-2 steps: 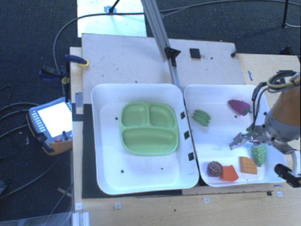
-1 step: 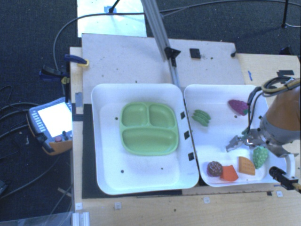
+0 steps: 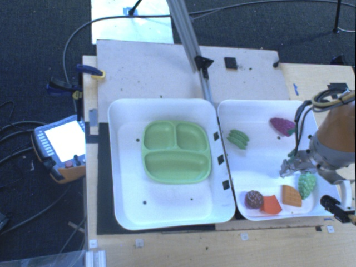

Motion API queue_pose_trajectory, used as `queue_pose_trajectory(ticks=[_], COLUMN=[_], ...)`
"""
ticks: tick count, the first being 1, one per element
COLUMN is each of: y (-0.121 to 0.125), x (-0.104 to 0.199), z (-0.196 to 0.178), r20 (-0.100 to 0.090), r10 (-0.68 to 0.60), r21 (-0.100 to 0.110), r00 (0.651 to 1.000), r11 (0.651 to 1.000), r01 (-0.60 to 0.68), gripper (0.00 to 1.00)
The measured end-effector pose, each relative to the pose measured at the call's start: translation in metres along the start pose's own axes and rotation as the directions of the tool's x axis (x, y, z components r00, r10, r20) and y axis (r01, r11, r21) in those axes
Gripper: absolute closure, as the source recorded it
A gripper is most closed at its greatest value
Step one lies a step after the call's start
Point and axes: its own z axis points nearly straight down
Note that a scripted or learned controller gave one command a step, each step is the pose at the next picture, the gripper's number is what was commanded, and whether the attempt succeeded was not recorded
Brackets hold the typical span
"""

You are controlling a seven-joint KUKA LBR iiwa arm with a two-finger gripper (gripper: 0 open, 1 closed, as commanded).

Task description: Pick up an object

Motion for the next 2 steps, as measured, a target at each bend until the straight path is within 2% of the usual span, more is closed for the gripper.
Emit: queue_pose_trajectory(ticks=[1, 2], y=[0.007, 0.011], x=[-0.007, -0.009], z=[-0.047, -0.112], r20=[0.001, 0.002], r10=[-0.002, -0.003], r21=[-0.001, -0.004], r00=[1.000, 1.000], r11=[1.000, 1.000], r01=[0.002, 0.003], gripper=[1.00, 1.00])
